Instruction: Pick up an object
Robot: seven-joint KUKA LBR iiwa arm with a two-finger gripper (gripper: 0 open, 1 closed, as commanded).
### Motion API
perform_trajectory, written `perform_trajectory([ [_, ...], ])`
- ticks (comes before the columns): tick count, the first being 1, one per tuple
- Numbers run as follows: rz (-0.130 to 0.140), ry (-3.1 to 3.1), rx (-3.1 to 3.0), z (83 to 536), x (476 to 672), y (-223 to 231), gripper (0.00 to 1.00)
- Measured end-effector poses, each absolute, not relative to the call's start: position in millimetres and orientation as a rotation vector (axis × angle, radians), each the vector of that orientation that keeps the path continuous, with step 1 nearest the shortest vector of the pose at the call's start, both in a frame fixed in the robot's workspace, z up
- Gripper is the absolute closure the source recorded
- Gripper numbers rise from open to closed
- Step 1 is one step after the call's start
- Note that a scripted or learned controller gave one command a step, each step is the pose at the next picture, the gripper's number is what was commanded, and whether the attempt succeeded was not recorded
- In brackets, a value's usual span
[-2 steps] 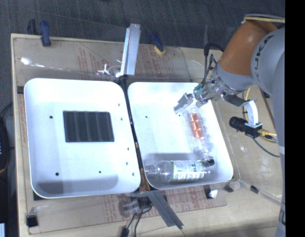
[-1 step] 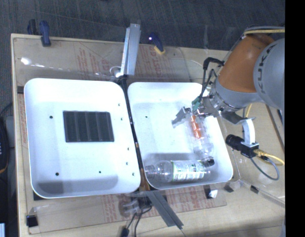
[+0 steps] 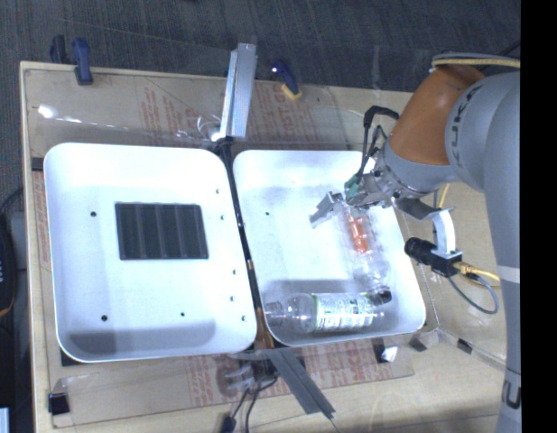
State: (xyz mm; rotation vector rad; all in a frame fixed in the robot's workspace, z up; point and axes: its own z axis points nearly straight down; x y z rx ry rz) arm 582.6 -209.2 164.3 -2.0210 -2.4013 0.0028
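Note:
In the right bin (image 3: 278, 242), a clear plastic bottle with an orange label (image 3: 362, 242) lies lengthwise near the right wall. My gripper (image 3: 337, 204) hangs over the upper end of this bottle, low in the bin; I cannot tell whether it touches the bottle. A second clear bottle with a green and white label (image 3: 328, 311) lies on its side along the bin's near wall. The grey arm with its orange band (image 3: 422, 133) comes in from the right.
The left bin (image 3: 79, 314) holds a flat dark ribbed rectangle (image 3: 161, 231) near its middle. A metal bar (image 3: 238, 93) stands at the back between the bins. Blue clamps (image 3: 79, 57) sit on the bench's far edge, and cables (image 3: 459, 269) run along the right.

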Motion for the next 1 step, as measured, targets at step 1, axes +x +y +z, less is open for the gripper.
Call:
perform_trajectory([
  [1,0.002,-2.464,-1.944,177.0,576.2,-208.5,0.0],
])
